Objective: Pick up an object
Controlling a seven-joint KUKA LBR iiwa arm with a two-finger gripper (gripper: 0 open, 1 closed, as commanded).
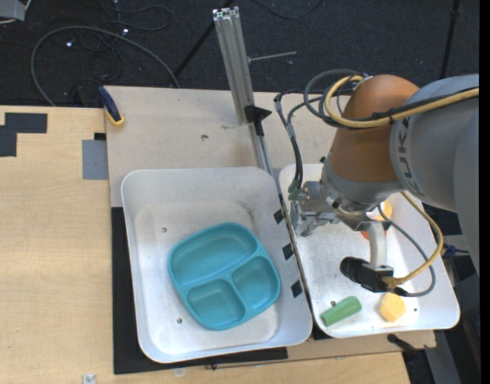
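Two bins (edges touching); arm above

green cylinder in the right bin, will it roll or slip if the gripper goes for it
The green cylinder looks rounded and lies on its side on the right bin's smooth floor, so it may well roll if nudged sideways. It looks small and solid, so probably light and stiff. The yellow block just beside it might stop a roll that way.
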